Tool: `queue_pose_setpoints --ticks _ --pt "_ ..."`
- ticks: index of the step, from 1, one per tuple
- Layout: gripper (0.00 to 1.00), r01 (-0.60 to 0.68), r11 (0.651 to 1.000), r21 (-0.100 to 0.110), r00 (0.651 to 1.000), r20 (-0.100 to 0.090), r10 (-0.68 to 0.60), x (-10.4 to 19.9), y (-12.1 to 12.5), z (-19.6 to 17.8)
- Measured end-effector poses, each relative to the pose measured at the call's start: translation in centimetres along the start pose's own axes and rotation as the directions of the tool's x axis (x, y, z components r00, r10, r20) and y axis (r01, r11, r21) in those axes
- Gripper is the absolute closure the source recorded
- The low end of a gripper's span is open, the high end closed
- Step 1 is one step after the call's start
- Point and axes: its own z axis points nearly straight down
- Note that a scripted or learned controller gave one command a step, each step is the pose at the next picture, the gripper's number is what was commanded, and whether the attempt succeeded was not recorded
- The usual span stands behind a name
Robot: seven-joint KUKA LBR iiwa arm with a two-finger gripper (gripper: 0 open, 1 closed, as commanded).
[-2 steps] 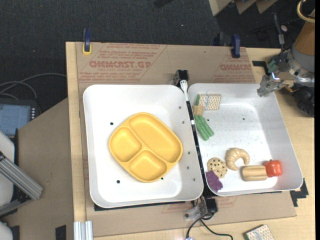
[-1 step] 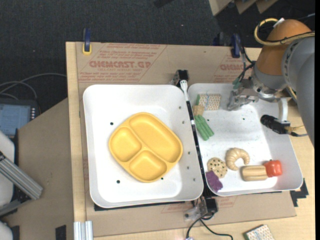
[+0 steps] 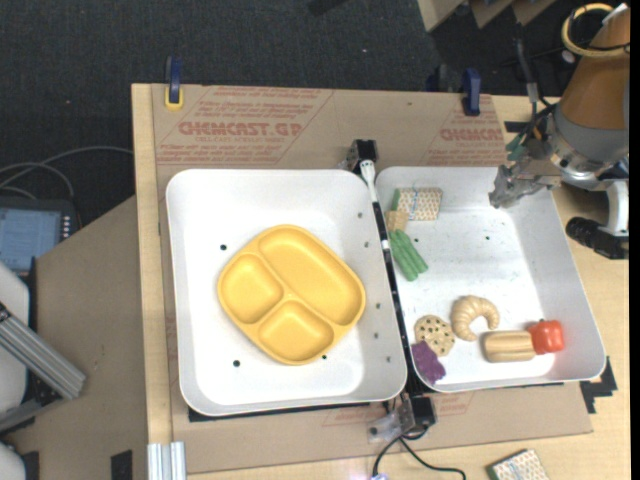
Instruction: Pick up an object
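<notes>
gripper (image 3: 508, 190) low over the right bin's (image 3: 520, 268) far corner, can't tell its grip, green stick (image 3: 408, 253) well left of it, lying longways toward the front

Glossy yellow plastic tray (image 3: 290, 293); smooth white plastic bins (image 3: 200, 368); matt brown paper-covered bench (image 3: 250, 118)

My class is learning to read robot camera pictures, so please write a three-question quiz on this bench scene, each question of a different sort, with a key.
1. True or false: the yellow tray lies in the left bin.
2. Which lies closest to the croissant? A) green bean B) cookie C) waffle piece
3. Fill in: the gripper hangs over the far ___ corner of the right bin.

Key: 1 true. 2 B. 3 right.
</notes>
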Motion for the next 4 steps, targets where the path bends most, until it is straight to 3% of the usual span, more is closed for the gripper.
queue_pose_setpoints --ticks 1,2,3,4 --pt "1.0 0.003 1.0 0.006 1.0 -0.001 -0.003 -0.3 3.2 5.1" --pt "1.0 0.0 1.0 -0.006 1.0 0.002 0.0 -1.4 3.3 -8.4" --pt "1.0 0.004 1.0 0.016 1.0 -0.006 -0.004 2.0 3.0 -0.2" --pt "1.0 0.0 1.0 0.016 1.0 -0.004 0.0 0.2 2.9 7.2"
